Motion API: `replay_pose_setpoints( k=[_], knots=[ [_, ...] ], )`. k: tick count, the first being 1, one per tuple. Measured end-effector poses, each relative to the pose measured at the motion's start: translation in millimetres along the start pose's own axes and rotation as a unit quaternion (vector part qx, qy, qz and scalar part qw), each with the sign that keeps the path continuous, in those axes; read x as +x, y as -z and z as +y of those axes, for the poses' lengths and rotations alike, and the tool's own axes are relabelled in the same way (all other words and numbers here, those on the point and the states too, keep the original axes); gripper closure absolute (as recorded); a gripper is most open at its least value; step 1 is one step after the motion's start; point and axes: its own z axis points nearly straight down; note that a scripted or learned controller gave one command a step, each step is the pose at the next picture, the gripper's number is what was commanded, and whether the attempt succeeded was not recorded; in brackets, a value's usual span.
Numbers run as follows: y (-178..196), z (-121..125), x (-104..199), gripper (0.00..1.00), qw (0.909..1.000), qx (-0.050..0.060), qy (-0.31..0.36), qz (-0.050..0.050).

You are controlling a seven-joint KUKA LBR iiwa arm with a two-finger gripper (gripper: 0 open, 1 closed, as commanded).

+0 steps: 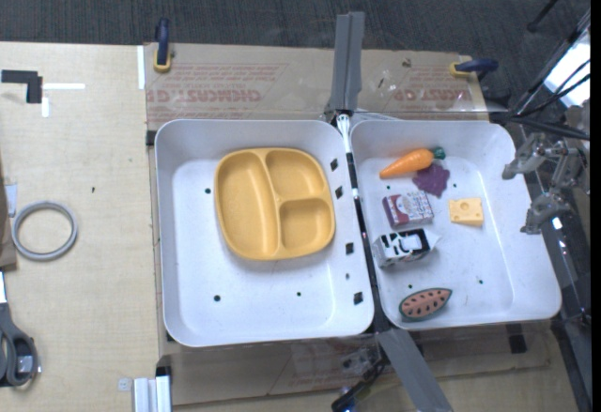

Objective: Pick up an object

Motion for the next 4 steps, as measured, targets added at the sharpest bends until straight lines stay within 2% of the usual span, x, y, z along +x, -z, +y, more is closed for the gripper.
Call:
replay_pose_setpoints(
  k=[1,2,3,4],
  knots=[
    [83,-9,-2,0.00,0.9989,0.000,0.047,-0.001],
    [-68,20,0,0.00,0.9864,0.000,-0.165,0.001],
    [-87,4,17,0.00,0.9976,0.000,-0.069,0.001],
    [-158,30,-41,0.00,0.9896,0.000,-0.144,-0.001]
  ],
)
